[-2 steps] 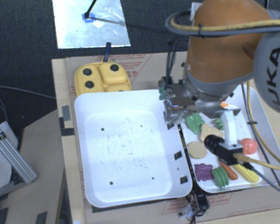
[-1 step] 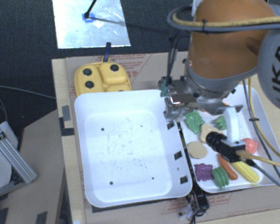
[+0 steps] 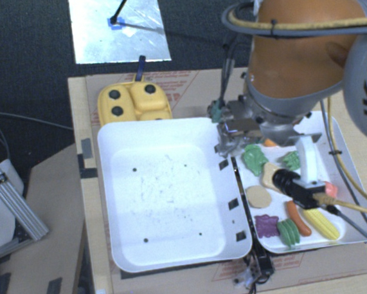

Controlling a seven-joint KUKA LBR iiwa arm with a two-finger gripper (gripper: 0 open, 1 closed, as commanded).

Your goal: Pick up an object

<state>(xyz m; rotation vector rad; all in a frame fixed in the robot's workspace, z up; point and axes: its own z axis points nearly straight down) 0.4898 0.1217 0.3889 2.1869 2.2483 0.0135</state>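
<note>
My claw [image 3: 233, 138] hangs at the far inner corner of the right bin [image 3: 338, 241], close to the wall it shares with the left bin [image 3: 168, 190]. From this slant I cannot tell whether it is released or clenched, and I see nothing held in it.

The likeliest pick is the green leafy toy vegetable [image 3: 254, 159], which lies just beside my claw on the camera's side. I judge it to be moulded toy food: light, fairly stiff, lumpy and perhaps slick. I would close across its narrower middle rather than its ruffled edge.

Beyond it from my claw lie a tan round disc [image 3: 260, 196], then a purple grape bunch [image 3: 266, 225] and a yellow corn cob [image 3: 321, 222]. The disc lies flat, so it looks harder to pinch.
</note>
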